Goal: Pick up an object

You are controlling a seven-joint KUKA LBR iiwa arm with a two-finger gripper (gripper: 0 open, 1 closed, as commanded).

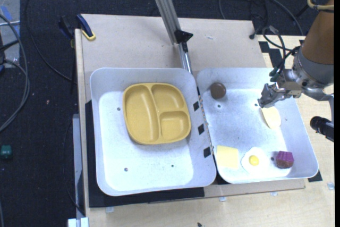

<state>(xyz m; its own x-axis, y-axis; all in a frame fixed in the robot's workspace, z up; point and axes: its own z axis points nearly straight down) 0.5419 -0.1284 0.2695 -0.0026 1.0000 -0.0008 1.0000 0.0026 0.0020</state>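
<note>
Pincer above upright pale slice.

tray in left bin; right bin: ball at back, cheese, egg, grape along front.

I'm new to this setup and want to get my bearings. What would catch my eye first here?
The yellow divided tray stands out in the left bin. In the right bin lie small toy foods: a brown ball at the far side, a fried egg and a purple piece along the near edge. The gripper hovers over a pale yellow piece.
</note>
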